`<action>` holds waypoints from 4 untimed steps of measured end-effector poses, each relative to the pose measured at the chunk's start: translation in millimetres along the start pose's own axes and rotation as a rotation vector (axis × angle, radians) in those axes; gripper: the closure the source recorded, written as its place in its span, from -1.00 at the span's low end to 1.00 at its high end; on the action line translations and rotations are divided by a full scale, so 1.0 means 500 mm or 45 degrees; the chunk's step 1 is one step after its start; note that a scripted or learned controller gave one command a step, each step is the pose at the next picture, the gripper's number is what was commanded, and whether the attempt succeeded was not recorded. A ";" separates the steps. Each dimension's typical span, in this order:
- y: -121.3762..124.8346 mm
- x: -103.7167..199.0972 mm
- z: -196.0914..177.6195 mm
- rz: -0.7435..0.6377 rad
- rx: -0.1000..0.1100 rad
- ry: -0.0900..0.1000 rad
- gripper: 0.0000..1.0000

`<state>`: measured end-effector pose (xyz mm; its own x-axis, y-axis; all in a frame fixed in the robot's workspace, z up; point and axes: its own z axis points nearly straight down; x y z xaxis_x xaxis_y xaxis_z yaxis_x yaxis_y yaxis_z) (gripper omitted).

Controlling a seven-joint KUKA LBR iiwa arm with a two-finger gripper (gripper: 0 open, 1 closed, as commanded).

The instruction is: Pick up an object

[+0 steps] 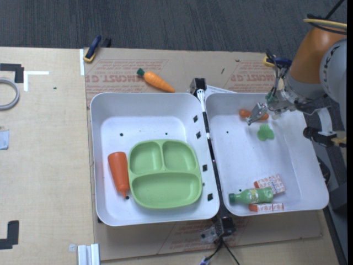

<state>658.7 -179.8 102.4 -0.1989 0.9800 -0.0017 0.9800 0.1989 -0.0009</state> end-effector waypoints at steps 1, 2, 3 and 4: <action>-0.098 0.116 0.019 -0.084 -0.003 0.001 -1.00; 0.000 -0.001 -0.080 0.079 -0.002 0.001 -1.00; 0.021 0.059 0.004 -0.320 -0.018 -0.010 -1.00; -0.088 0.130 0.020 -0.376 -0.002 0.002 -1.00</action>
<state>602.6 -124.9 92.4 -0.4754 0.8798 -0.0004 0.8798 0.4754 0.0002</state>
